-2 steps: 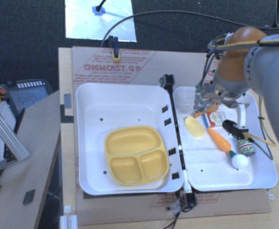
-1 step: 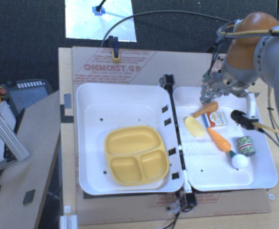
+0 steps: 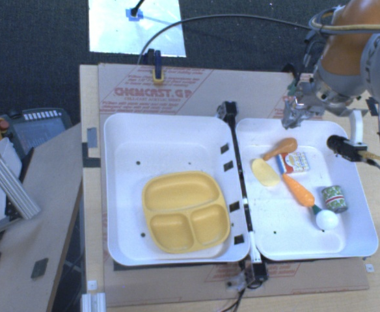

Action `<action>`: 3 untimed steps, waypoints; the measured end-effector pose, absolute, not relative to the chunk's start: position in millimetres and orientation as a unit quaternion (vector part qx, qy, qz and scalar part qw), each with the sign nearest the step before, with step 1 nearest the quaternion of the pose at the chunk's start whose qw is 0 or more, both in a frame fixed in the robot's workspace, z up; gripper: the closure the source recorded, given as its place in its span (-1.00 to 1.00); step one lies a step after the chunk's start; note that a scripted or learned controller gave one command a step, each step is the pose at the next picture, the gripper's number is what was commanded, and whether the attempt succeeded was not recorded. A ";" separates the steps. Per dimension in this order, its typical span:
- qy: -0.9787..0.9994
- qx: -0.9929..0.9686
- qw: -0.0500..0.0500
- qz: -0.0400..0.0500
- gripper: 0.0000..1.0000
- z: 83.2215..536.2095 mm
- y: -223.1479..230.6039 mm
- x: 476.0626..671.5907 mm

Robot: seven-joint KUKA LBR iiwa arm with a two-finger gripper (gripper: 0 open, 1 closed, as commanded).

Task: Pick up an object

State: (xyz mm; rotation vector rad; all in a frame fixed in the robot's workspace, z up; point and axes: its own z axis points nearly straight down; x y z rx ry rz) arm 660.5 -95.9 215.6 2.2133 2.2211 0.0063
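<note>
White bins: two shallow bins sit side by side on the worktop (image 3: 177,83), so things can be picked out of one of them.
Left bin (image 3: 122,155): it has a yellow tray (image 3: 185,210) with three parts lying flat in it.
Right bin (image 3: 352,207): it has all the small toys, so this looks like the bin to pick from.
Toys near the middle: a brown wooden spoon (image 3: 280,149), a pale yellow chip (image 3: 265,172), a small white and red box (image 3: 297,162) and an orange carrot (image 3: 298,190) lie close together, some of them touching.
Toys near the right: a little green can (image 3: 334,198) and a white ball (image 3: 326,220) sit just beside each other, a bit apart from the rest.
Arm: the grey arm with the orange band (image 3: 359,28) reaches in from the right and bends down to the back of the right bin.
Tool (image 3: 294,117): it hangs over the back edge of the right bin, just behind the wooden spoon. It looks small and blurry, so I cannot tell how far open it is. I see no toy in it.
What comes next: I think the tool has to go down onto one toy. The can or the ball may be easiest, since they lie away from the pile.
</note>
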 end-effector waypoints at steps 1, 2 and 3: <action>0.709 0.706 0.004 0.002 1.00 279.4 -100.7 665.2; 0.710 0.704 0.000 0.001 1.00 278.5 -52.1 664.2; 0.710 0.704 0.000 0.001 1.00 256.4 -1.1 659.8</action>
